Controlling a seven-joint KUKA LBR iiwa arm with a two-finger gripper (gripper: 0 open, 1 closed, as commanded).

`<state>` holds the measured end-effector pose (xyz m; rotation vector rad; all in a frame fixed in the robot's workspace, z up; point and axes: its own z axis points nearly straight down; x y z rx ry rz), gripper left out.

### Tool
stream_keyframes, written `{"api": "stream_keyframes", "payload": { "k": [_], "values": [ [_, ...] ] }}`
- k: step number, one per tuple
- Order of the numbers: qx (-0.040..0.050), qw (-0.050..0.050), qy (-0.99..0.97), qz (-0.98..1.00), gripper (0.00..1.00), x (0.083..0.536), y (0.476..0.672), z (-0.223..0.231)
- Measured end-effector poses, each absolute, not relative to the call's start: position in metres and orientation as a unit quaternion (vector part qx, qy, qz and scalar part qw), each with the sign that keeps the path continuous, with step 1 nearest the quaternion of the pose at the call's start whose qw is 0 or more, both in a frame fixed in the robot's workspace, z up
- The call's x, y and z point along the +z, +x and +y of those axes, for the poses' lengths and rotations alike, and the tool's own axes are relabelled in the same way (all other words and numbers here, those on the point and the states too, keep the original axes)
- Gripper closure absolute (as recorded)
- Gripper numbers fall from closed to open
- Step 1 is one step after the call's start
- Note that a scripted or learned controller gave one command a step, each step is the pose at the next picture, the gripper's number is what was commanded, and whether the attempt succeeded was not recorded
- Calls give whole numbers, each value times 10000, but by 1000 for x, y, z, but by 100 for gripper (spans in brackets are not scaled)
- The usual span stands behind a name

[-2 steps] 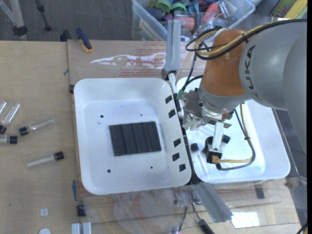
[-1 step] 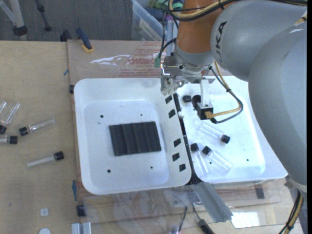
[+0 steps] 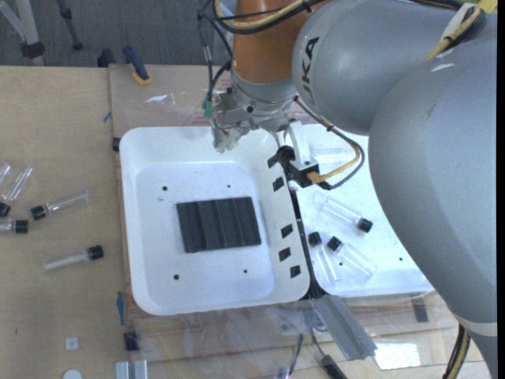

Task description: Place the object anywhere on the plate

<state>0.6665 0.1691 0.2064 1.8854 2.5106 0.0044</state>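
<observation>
Camera view — claw [image 3: 226, 139] above plate [image 3: 218, 223].

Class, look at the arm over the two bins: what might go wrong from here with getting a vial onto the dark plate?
1. The gripper hangs over the left bin's far edge, while the clear vials lie in the right bin; it may close on nothing.
2. The vials are see-through and lie close together, so a grasp may slip or nudge a neighbour.
3. The ridged plate might let a round vial roll off.
</observation>
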Motion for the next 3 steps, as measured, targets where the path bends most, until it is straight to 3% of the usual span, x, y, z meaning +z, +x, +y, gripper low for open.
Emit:
{"api": "stream_keyframes", "payload": {
  "k": [1, 2, 3],
  "values": [
    [-2, -7, 5756, 8178, 100, 204, 648, 220],
    [-10, -16, 5938, 8046, 100, 188, 629, 216],
    [-7, -10, 5826, 8128, 100, 127, 623, 215]
  ]
}}
